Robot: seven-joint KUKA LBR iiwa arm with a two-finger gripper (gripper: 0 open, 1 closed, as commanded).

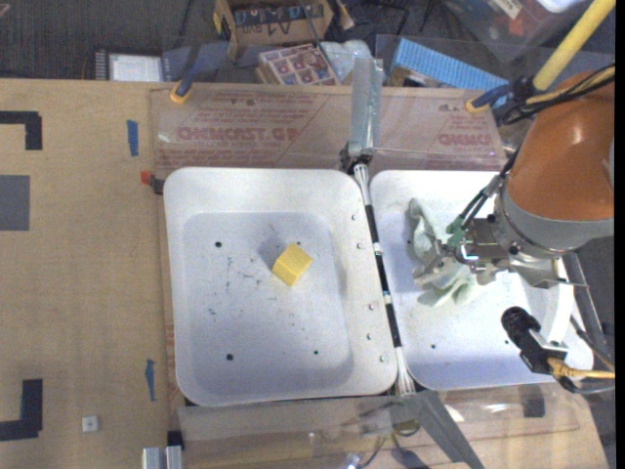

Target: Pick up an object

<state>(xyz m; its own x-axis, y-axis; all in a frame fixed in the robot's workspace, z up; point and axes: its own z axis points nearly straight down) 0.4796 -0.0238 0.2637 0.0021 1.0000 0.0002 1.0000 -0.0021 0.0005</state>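
Note:
A small yellow block [292,264] lies near the middle of the left bin [195,213]. In the right bin [469,360] a pale grey-green crumpled soft thing [435,262] lies left of centre. My gripper [467,254] hangs low over the right bin, right at the soft thing's right side. The arm covers the gripper's far side, and I cannot tell whether anything sits between the fingers.
A ridge where the two bins meet [376,262] runs between them. Clear plastic sheets [254,130] stand behind the bins. Clutter, a blue corrugated pad [444,66] and a cardboard box [273,8], lies beyond the bench's far edge.

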